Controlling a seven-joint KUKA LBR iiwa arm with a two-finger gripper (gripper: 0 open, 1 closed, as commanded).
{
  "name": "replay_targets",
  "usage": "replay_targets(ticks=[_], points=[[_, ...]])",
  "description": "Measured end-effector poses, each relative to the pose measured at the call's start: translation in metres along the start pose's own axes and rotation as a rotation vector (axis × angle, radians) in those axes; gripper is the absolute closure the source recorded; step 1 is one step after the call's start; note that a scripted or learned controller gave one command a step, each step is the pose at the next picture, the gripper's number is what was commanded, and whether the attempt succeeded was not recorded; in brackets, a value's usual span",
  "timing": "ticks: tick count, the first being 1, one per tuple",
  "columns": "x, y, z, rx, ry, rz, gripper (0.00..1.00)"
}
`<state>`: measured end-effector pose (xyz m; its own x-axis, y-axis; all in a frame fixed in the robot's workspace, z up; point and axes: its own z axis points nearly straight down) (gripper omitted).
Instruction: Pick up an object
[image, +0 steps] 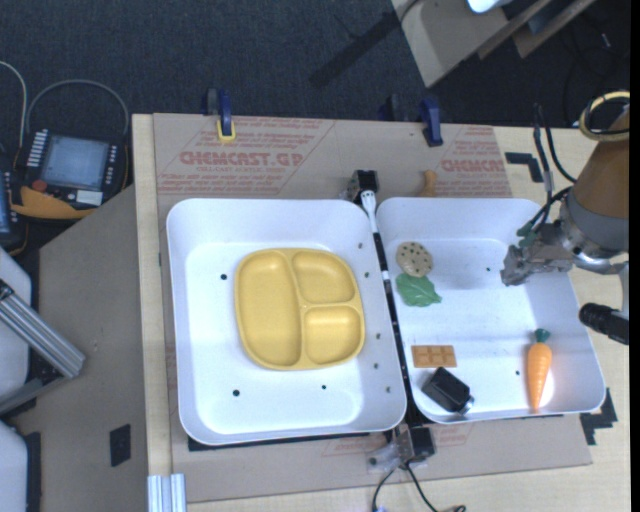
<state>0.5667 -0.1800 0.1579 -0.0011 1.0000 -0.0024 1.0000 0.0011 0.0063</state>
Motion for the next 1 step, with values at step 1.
replay_targets(ticks=[1], points=[[0.0017,-0.0041,-0.0623,-0.001,0.000,0.000,1.00]])
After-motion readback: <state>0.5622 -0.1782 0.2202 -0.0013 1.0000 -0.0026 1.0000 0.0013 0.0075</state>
